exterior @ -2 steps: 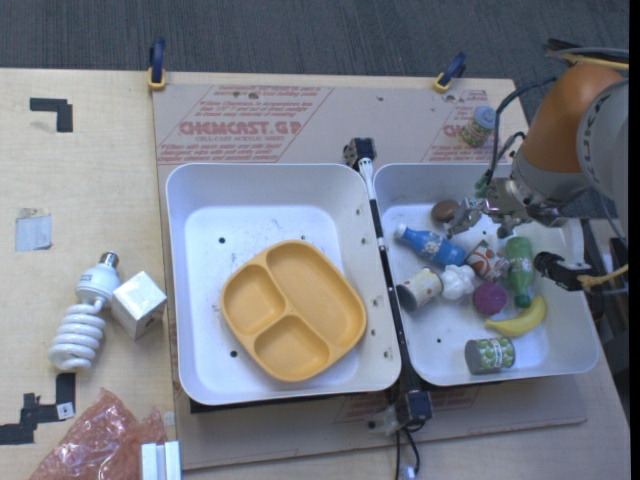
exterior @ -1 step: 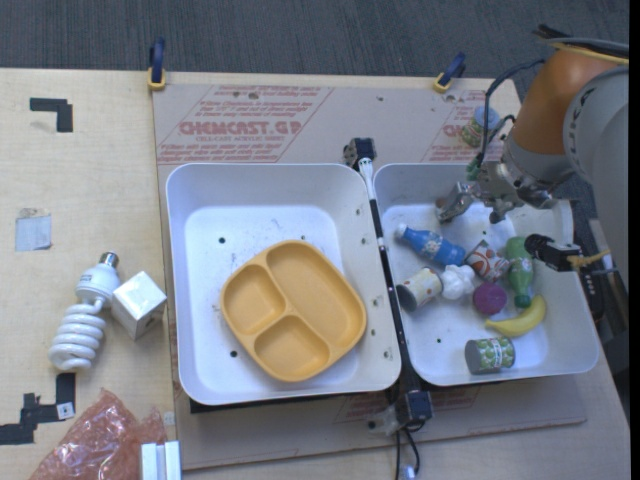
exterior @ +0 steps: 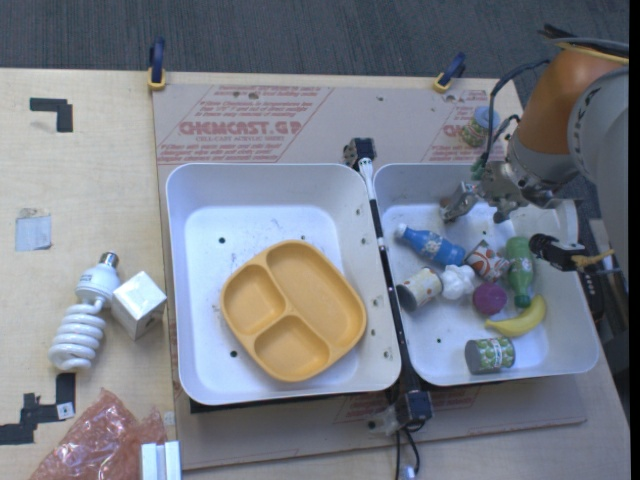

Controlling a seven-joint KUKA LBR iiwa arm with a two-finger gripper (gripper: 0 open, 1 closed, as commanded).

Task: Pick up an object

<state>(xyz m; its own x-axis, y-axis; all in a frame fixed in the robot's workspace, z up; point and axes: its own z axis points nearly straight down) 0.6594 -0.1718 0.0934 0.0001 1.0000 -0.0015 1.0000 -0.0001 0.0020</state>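
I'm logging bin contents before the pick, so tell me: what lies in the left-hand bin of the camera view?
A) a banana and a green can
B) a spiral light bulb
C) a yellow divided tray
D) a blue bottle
C: the yellow divided tray lies alone in the left bin, while the banana, green can and blue bottle are in the right bin, and the spiral light bulb lies on the bench outside.
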